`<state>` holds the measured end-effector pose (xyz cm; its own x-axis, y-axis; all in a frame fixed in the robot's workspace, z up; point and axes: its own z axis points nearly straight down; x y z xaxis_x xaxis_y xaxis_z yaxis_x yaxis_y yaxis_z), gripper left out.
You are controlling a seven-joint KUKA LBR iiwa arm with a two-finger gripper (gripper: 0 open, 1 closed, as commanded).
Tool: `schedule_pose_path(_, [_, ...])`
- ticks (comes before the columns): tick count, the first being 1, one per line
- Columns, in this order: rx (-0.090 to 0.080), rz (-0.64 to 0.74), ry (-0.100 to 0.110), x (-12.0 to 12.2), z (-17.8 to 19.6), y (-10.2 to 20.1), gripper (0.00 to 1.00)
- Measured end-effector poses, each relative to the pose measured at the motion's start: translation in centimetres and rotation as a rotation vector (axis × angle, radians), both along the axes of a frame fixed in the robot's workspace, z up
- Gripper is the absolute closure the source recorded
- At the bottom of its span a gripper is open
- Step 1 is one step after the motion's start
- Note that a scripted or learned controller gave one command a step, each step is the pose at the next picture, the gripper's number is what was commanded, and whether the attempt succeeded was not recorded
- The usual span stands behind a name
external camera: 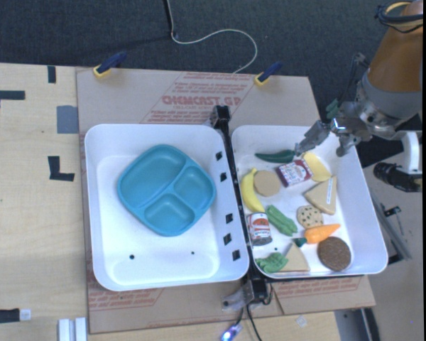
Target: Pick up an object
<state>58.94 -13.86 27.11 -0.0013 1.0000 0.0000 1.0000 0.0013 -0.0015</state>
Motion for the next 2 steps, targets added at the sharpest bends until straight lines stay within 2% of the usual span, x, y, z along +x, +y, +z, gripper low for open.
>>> schedule_pose_path(1, [0.002,0.005,-0.001,-3.1,3.0,5.3,0.00])
schedule_pose_path(2, [0.002,0.009,-0.016,-4.9,17.6,11.9,0.00])
